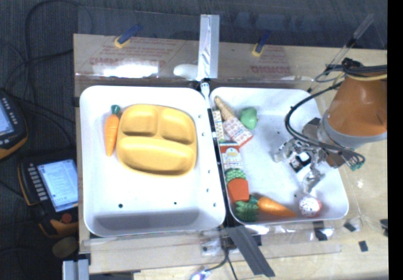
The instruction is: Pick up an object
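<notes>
Objects for picking lie mostly in the right bin (280, 99), strung along its left wall and near edge. From the far end: a cone-shaped piece (221, 107), a green ball (249, 117) just beside it, a red-and-white carton (237, 131), then a white-and-red packet (232, 158). Below that, a red-and-green toy vegetable (237, 185), a dark green piece (246, 209) at the near corner, and a carrot (274, 207) lying along the near wall. A small pale speckled ball (309, 206) sits near the carrot's tip, toward the near right corner.

Left bin (145, 225): a yellow divided tray (157, 139) in its far half, and a second carrot (111, 131) just beside the tray's left edge, pointing toward the near side.

My pincer (306, 165) hangs over the right half of the right bin, above bare white floor, well apart from the row at the left wall. The speckled ball lies near, just toward the near wall from it. Metal and cables clutter the view of my fingertips; I cannot tell whether the pincer is released or clenched, and I see nothing between the tips. My orange band (359, 109) shows above the wrist, at the bin's right wall.

Both bins rest side by side on the bench (365, 58).
</notes>
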Robot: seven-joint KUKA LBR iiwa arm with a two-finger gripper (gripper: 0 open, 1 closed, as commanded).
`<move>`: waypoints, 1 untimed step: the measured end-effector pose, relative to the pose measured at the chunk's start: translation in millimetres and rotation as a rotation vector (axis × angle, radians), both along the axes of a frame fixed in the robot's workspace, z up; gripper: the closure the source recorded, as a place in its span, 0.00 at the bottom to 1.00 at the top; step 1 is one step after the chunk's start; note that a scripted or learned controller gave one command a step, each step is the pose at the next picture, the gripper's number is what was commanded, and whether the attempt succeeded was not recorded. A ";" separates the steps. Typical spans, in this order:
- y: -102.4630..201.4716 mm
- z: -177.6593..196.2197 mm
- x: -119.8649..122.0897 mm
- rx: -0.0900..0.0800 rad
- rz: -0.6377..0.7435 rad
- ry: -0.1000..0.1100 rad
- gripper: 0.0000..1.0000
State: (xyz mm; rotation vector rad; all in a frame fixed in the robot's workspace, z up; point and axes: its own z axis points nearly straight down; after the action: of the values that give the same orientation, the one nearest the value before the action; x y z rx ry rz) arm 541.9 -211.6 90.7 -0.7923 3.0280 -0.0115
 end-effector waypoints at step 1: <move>-9.3 -0.3 5.4 0.000 0.160 0.001 0.00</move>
State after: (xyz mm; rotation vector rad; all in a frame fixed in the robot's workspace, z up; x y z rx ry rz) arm 547.3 -220.8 90.4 -1.0315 2.9559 -0.0099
